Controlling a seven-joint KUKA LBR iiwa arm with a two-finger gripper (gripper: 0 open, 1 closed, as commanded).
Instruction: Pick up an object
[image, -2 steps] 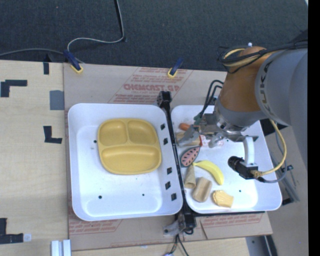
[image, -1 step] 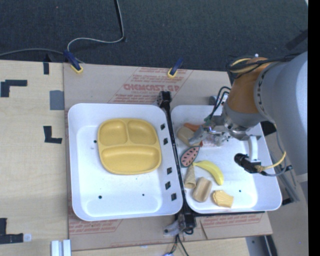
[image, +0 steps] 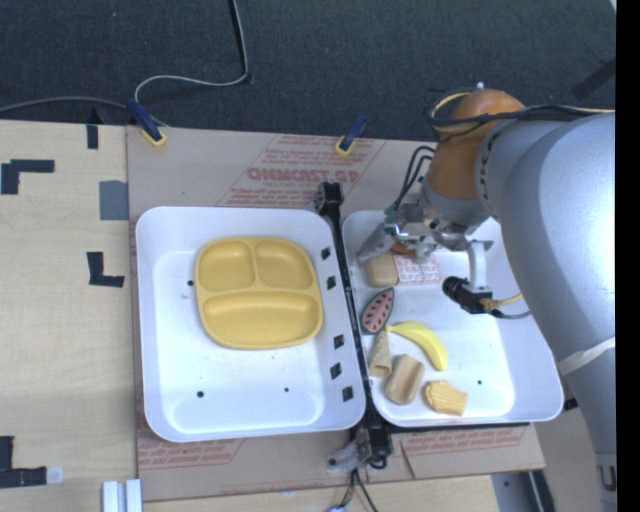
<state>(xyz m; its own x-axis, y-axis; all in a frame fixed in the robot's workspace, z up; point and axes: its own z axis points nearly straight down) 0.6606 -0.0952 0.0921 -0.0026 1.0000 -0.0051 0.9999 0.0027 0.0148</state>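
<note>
The gripper (image: 400, 238) hangs low in the right bin (image: 500, 370); jaw state cannot be told. A tan bread roll (image: 381, 270) lies just beside and below-left of it, its long axis roughly horizontal.

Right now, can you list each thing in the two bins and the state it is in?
Yellow plate: flat in left bin, nothing on it.
Banana: lying in right bin.
Bread piece: lying under the claw.
Claw: low over right bin.
</note>
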